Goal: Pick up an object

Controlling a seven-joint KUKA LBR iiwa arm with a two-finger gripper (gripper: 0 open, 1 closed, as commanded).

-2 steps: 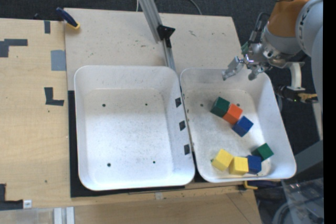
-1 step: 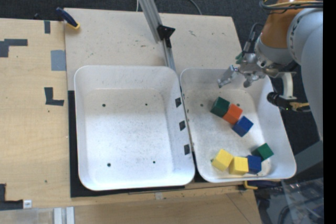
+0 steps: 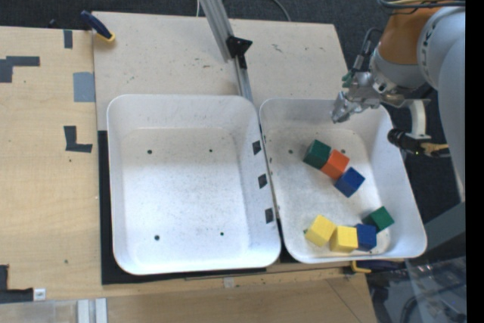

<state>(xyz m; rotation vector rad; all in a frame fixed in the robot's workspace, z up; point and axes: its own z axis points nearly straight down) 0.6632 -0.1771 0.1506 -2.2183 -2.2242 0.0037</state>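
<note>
The left bin (image 3: 181, 185) sits beside the right bin (image 3: 393, 185), where 3 blocks touch: green cube (image 3: 317, 153), orange cube (image 3: 335, 163), blue cube (image 3: 349, 181). My gripper (image 3: 342, 113) hangs above-right of the green cube.

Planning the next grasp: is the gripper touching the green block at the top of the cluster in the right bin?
Apart. The camera view shows bare white bin floor between the gripper and the green block, which lies against the orange block.
</note>
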